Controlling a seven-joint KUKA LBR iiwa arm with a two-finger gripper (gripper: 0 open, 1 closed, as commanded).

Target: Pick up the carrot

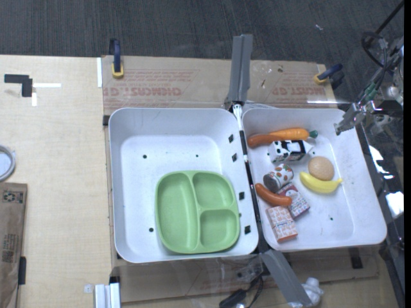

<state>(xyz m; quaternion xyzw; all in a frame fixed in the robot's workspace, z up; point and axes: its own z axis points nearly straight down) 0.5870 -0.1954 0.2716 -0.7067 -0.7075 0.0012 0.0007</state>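
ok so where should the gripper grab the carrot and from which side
Probably at the middle of the carrot, coming straight down from above. It lies flat and roughly lengthwise across the far part of the right bin, so fingers closing across its narrow width should fit. Its far side faces open bin floor; the black-and-white toy sits close on the near side, so keep the near finger tight to the carrot.

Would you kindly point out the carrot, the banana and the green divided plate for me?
carrot (279, 135), camera view, middle of its orange body.
banana (320, 184), camera view, middle of its curve.
green divided plate (174, 213), camera view, floor of its long left compartment.
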